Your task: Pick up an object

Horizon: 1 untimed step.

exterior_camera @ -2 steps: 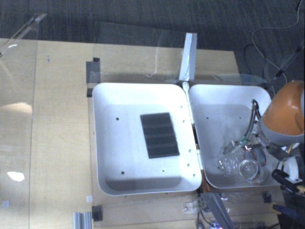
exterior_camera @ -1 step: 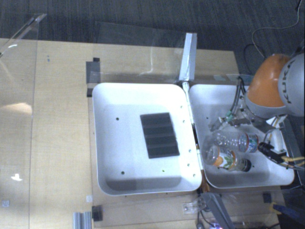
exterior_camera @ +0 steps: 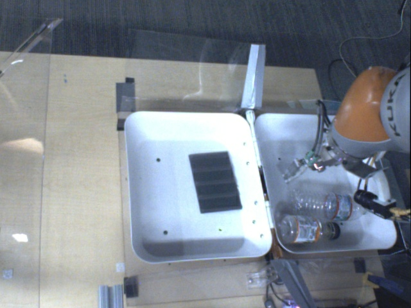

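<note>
Over the right bin point(exterior_camera: 282, 136), the fingers point(exterior_camera: 308, 165) hung low, whether spread or pressed together could not be told, two clear plastic bottles point(exterior_camera: 318, 217) lay just below them, a dark ridged block point(exterior_camera: 215, 181) well to their left in the left bin point(exterior_camera: 148, 172).

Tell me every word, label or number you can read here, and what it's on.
"KU": letters at the frame's right edge, on the grey arm.
Bottle labels: the two bottles in the right bin carry coloured labels, too blurred to read.
</note>
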### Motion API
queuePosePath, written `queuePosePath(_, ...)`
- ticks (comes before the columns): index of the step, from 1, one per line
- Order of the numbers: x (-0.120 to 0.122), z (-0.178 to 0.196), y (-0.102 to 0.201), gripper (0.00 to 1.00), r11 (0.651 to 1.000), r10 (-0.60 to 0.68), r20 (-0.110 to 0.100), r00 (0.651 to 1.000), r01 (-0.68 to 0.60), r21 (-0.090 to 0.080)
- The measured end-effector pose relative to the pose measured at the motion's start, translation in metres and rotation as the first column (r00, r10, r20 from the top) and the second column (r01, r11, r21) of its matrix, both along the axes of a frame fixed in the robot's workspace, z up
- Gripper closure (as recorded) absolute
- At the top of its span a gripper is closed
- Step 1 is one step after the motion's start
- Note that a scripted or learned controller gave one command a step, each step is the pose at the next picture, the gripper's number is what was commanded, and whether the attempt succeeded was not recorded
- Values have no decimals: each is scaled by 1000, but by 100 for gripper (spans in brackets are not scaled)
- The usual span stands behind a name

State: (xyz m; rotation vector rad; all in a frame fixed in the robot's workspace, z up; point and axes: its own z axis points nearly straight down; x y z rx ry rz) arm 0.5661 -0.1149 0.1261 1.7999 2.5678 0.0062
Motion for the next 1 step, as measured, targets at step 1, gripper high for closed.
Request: queuePosePath(1,-77,-34,-20,0,1000,7,1,1000,-7,0)
